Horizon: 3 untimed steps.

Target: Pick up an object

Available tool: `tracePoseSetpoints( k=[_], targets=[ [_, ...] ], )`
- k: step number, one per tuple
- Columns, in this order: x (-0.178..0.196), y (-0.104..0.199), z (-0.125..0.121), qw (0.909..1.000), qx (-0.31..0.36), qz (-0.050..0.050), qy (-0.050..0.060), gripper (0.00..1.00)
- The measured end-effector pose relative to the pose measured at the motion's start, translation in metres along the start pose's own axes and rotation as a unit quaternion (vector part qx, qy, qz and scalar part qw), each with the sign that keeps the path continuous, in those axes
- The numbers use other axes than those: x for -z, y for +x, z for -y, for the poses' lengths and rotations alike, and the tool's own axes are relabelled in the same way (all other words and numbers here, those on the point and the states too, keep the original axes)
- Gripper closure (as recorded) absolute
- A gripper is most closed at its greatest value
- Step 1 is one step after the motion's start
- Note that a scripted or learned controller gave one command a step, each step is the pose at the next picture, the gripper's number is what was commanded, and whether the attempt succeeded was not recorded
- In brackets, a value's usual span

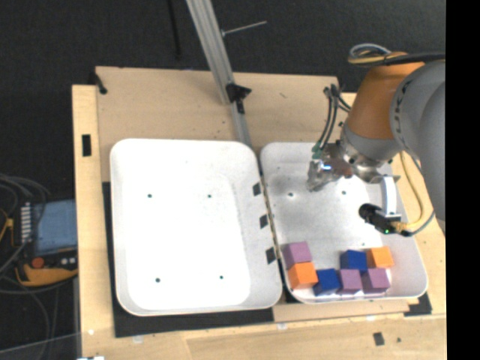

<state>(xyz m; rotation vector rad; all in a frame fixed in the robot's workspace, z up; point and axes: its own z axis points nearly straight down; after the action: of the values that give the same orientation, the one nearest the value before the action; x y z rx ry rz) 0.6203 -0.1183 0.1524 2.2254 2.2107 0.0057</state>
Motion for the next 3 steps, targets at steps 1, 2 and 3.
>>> tracePoseSetpoints(
  k=[1, 2, 3],
  targets=[
    [0.052, -0.002, -0.002, 1.0, 0.004, 0.0, -0.001, 1.0],
    [0.069, 0.044, 0.01, 1.0, 0.006, -0.001, 0.003, 1.0],
    [0.064, 0.089, 0.025, 1.0, 0.006, -0.001, 0.003, 1.0]
  ],
)
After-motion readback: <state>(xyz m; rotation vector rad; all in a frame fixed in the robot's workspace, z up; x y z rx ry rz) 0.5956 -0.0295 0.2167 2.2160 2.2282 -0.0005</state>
